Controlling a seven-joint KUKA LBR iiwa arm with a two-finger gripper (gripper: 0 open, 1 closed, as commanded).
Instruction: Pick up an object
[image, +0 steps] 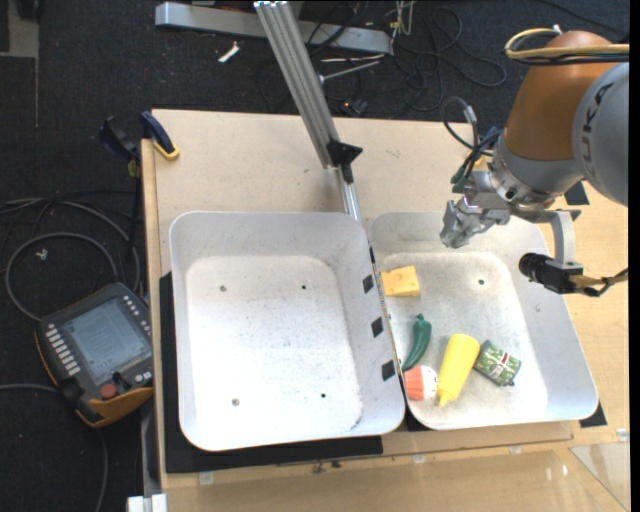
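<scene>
**Gripper poised above the right bin, nothing yet picked**

The gripper (460, 228) is seen over the far edge of the right bin (560, 395), above its bare floor. Whether the fingers are open or closed cannot be told, as they are too small and blurred; nothing is seen between them.

The objects are placed with reference to the cheese wedge (402, 282), which lies near the bin's left wall, nearer the camera than the gripper. Toward the camera from the wedge, a green pepper (417, 338) is found; a yellow bottle (456, 366) lies just beside it to the right, with a small red-and-white piece (421, 381) at its lower end. A green packet (498, 363) rests furthest right.

The approach step is judged to be in hand. A target must next be chosen, the gripper centred over it and lowered.
</scene>
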